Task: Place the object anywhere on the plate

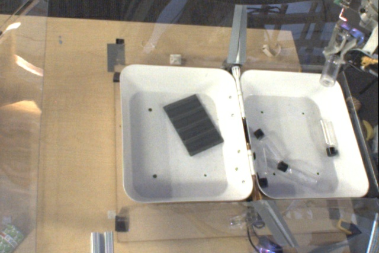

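On the left, the dark plate lies bare; the clear tubes are over on the right.

The left bin holds the ribbed grey plate lying flat and askew near its middle. In the right bin, several clear tubes with black caps lie low in the middle, and another tube lies near the right wall. Above that bin's far right corner is the gripper, with a clear tube hanging just beneath it; whether the pincer is clamped on it cannot be told.
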Controlling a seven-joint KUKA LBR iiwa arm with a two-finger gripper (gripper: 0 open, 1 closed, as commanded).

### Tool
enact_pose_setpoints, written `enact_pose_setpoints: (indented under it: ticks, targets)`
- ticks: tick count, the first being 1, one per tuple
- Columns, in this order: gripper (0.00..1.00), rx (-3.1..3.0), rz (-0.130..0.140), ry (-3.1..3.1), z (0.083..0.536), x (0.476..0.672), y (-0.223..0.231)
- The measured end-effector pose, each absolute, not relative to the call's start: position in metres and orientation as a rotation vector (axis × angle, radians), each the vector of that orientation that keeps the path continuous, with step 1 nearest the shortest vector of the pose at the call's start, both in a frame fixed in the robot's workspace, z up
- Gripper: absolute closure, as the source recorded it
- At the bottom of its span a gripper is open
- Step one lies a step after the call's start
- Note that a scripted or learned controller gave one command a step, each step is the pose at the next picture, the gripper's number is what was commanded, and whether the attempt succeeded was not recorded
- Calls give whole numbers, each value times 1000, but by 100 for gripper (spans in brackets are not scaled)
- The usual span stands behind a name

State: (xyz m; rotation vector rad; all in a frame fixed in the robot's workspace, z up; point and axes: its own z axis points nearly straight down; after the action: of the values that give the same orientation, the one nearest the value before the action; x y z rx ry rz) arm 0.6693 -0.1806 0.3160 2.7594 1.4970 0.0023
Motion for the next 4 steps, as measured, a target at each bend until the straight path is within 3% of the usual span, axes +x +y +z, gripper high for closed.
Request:
enact_pose_setpoints:
  ticks: [4]
  targets:
    - [100, 2675, 2, 1642, 326, 670, -187]
